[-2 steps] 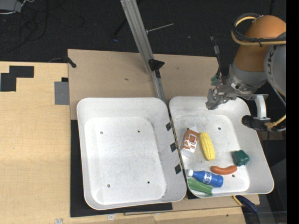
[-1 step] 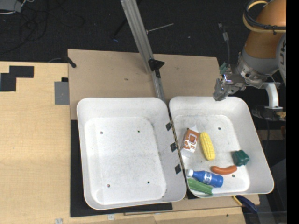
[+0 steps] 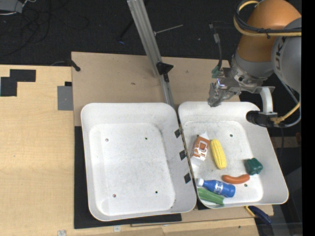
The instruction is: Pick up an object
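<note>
My gripper [image 3: 215, 101] hangs over the far rim of the right bin [image 3: 231, 113], fingers pointing down, with nothing visible between them. In that bin lie a yellow corn cob [image 3: 218, 153], an orange-and-white carton [image 3: 200, 148], a dark green block [image 3: 254, 166], an orange sausage [image 3: 235, 179], a blue bottle [image 3: 217, 187] and a green vegetable [image 3: 210, 196]. All of them sit in the near half of the bin, well below the gripper.
The left bin [image 3: 129, 159] lies beside the right one, joined by black clips at the shared wall. A slanted metal rail [image 3: 149, 45] rises behind the bins. Wooden bench surface spreads to the left.
</note>
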You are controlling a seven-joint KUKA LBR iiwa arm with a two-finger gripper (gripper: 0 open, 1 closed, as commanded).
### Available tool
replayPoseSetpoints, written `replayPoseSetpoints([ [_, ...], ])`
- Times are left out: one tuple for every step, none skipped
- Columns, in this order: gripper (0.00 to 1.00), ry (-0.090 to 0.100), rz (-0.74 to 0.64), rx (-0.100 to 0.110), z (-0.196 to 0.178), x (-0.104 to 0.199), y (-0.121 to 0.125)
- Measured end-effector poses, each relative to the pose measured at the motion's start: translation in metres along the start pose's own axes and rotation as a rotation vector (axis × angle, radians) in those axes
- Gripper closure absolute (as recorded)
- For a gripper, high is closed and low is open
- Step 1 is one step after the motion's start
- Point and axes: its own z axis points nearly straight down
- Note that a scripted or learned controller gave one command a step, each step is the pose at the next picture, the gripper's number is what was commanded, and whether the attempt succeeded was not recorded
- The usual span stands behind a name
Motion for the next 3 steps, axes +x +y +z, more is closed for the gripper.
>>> replayPoseSetpoints([
  [1.0,-0.001,0.0,0.001,0.005,0.041,-0.009],
  [1.0,-0.001,0.0,0.001,0.003,0.089,-0.01],
  [1.0,-0.002,0.001,0.003,0.008,0.13,-0.021],
])
